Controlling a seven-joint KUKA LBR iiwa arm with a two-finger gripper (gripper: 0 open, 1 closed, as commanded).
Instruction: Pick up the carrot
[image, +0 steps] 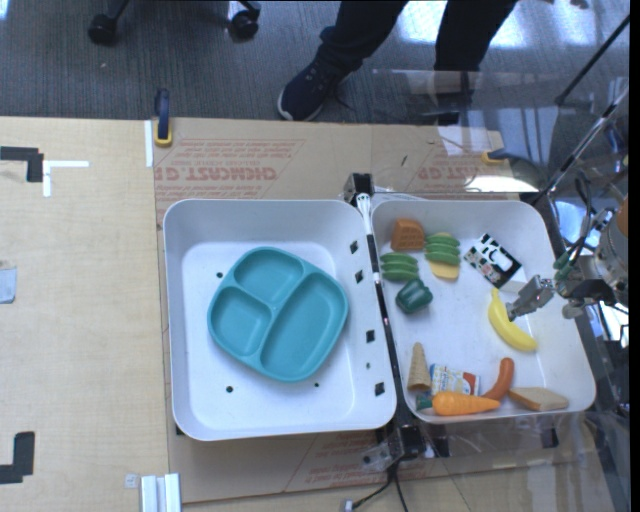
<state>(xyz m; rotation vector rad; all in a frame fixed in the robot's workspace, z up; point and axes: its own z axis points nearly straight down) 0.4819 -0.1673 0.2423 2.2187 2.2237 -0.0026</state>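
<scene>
I see the gripper (530, 298) at the right bin's (470, 330) right edge, just above the banana (512, 324); I cannot tell how the claw is set. The carrot (464, 404) lies along the bin's near edge, wedged between the ice-cream cone (417, 365), a small carton (453, 380) and a sausage (501, 378). Risk: with neighbours touching the carrot, a descent here could catch the carton or sausage instead, or strike the bin wall.

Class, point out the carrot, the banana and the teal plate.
carrot (464, 404), camera view, middle of its orange body
banana (511, 326), camera view, middle of its curve
teal plate (277, 313), camera view, ridge between its compartments
</scene>
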